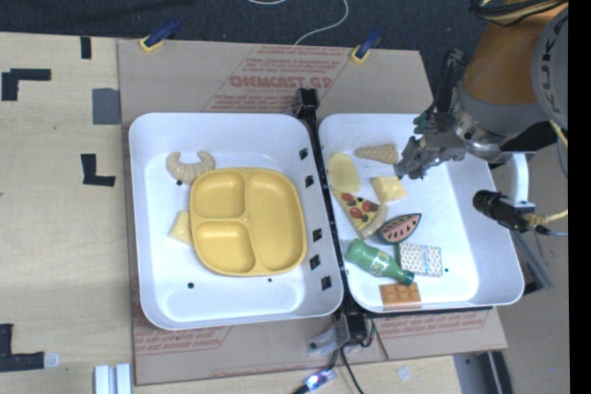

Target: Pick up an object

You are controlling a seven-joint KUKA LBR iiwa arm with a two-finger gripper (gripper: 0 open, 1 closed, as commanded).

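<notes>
A: Where do we see the gripper (413, 163)?

B: Over the right bin (480, 277), toward its 12 o'clock end, dark and hanging below the arm's orange band (503, 60). We cannot tell how it is set; its tip is a dark blur.

A: And what lies near it?

B: At its 9 o'clock, close by, a tan wedge (377, 152). At 7 o'clock, just beside it, a pale yellow cheese piece (389, 189). Further toward 7 o'clock we see a pizza slice (361, 208), a watermelon slice (400, 227), a green bottle (377, 259), a speckled cracker (420, 259) and an orange waffle (400, 294).

A: The left bin (157, 198)?

B: A yellow divided plate (247, 220) sits at its centre, with a beige curled piece (188, 165) at the plate's 11 o'clock
</notes>
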